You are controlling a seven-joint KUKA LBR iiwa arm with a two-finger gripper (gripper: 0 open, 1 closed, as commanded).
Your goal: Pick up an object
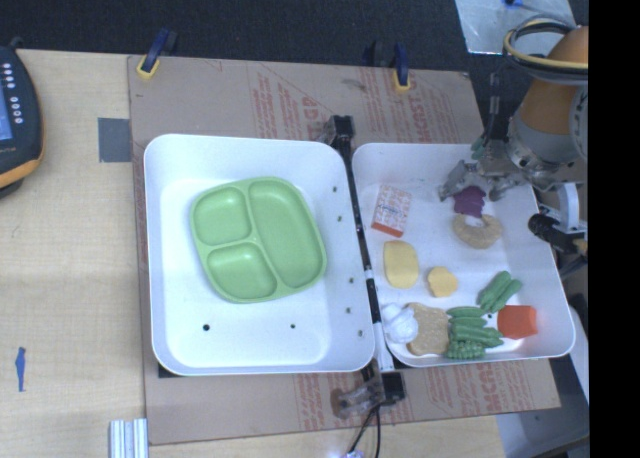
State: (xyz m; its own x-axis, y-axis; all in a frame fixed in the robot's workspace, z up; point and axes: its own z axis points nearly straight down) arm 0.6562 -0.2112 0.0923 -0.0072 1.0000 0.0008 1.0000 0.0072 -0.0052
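Left bin (170, 246) holding green divided tray (258, 239). Right bin (545, 246) at 3 o'clock with the food clutter. End effector (478, 184) at its 12 o'clock edge, over purple object (468, 201); open or closed: cannot tell. Purple piece probably light, rigid, smooth; best pinched across its narrow sides.

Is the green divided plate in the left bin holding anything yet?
Empty. The green plate lies flat in the left bin, all three compartments bare.
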